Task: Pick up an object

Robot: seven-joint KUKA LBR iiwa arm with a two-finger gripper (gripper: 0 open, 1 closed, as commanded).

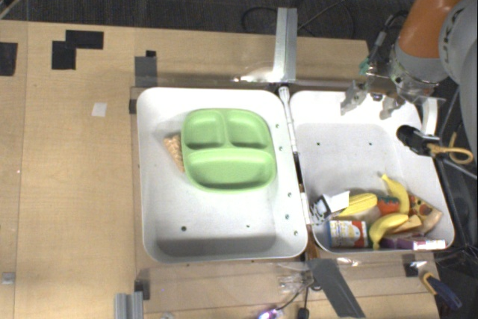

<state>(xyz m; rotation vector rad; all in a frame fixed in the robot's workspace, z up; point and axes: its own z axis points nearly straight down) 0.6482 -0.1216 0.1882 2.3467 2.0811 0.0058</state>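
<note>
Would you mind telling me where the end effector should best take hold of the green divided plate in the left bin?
Probably by the right rim of the green divided plate, coming straight down. It lies flat with its compartments up, too wide to span, so pinching one raised edge suits it. The end effector hovers over the right bin, making that rim the nearest.

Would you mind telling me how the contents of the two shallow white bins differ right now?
The left shallow white bin holds one large item, a green divided plastic tray, lying flat near its middle over a tan textured piece. The right shallow white bin holds many small items, among them yellow toy bananas and a small can, heaped in its near corner, with the rest of its floor bare. Both bins are white and sit side by side.
</note>
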